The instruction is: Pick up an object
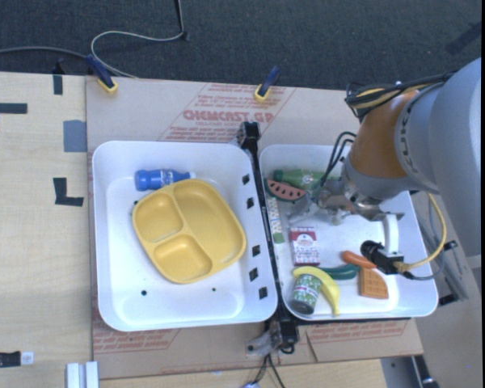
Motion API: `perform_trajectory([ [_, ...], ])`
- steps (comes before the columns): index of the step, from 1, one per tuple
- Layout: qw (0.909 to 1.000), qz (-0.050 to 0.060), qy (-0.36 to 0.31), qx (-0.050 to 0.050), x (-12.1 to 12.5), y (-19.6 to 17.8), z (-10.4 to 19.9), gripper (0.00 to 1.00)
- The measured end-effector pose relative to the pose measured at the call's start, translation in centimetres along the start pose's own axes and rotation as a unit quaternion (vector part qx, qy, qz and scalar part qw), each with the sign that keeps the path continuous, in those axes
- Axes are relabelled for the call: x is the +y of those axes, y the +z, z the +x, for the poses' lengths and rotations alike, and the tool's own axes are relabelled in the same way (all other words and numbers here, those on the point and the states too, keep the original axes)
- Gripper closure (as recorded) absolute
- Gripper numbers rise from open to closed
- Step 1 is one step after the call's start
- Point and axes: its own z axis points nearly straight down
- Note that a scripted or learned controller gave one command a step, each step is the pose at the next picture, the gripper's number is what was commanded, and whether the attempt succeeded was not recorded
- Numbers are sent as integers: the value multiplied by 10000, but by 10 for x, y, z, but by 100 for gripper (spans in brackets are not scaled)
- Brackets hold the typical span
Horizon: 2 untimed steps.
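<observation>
My gripper hangs low over the back half of the right bin, below the orange-banded wrist. Just behind and to its left lie a green bottle and a watermelon slice toy. A red and white box sits directly in front of it. Toward the front of the bin are a green can, a yellow banana, a carrot and an orange waffle piece. I see nothing held.
The left bin holds a yellow divided plate and a blue bottle behind it. A black divider with clips runs between the bins. A yellow cable loops off the arm over the right bin.
</observation>
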Motion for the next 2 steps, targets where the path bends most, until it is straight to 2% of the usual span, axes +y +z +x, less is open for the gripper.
perform_trajectory([
  [1,10000,5,-5,6,0,-9,1,100],
  [2,10000,4,-4,5,0,-9,1,0],
])
